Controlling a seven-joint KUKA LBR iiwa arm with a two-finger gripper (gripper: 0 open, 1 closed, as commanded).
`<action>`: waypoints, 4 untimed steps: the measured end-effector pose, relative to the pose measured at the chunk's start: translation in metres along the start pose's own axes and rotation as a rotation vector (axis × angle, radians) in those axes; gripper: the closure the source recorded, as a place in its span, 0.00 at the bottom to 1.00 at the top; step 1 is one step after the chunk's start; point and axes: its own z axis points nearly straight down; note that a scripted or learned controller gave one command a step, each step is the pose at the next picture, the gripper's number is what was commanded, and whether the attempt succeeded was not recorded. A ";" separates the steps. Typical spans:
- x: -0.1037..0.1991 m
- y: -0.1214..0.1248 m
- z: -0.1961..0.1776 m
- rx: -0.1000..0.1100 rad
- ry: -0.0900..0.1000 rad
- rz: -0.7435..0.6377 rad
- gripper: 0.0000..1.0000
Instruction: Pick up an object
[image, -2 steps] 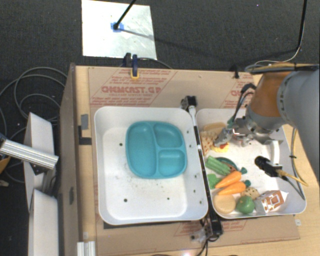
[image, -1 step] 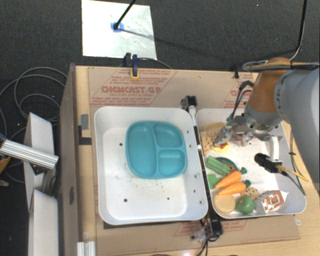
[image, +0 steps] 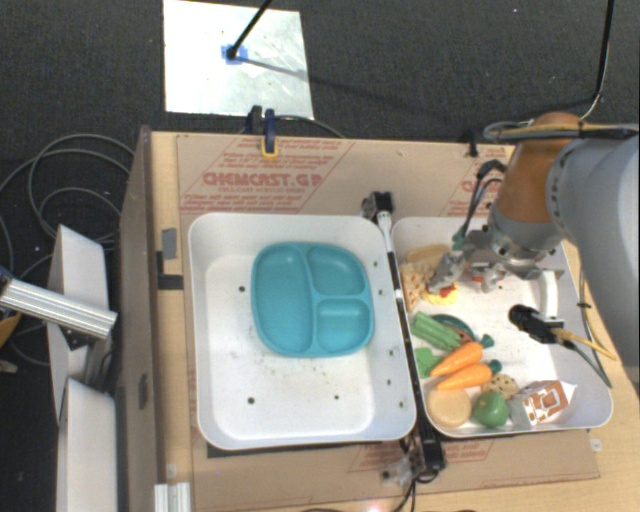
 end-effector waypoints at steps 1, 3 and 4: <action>0.005 0.001 -0.012 0.001 0.007 -0.007 1.00; -0.079 0.009 -0.069 -0.055 0.006 -0.005 1.00; -0.079 0.007 -0.067 -0.052 0.007 -0.004 0.00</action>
